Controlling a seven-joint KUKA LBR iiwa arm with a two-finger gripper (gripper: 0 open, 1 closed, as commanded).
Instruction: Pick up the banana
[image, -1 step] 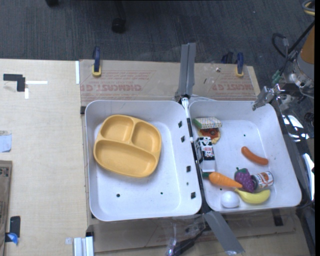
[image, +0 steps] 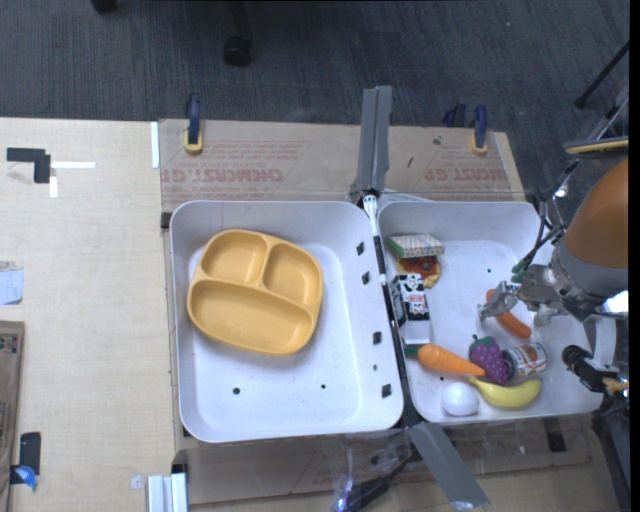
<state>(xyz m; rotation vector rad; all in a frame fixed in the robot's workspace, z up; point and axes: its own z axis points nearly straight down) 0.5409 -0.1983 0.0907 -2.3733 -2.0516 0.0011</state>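
The yellow banana (image: 511, 392) lies at the front of the right bin (image: 450, 215), curved along the front wall. It touches a bunch of purple grapes (image: 490, 358) and a white egg (image: 460, 398). My gripper (image: 520, 305) hangs over the right side of that bin, well behind the banana. It is open, its fingers straddling a small orange item (image: 514, 324). Nothing is held.
An orange carrot (image: 449, 359), a small can (image: 527, 357), a black-and-white carton (image: 412, 298) and a green-topped packet (image: 416, 246) also lie in the right bin. The left bin (image: 190, 400) holds a yellow divided plate (image: 257, 291). The arm's orange band (image: 605, 220) is at the right edge.
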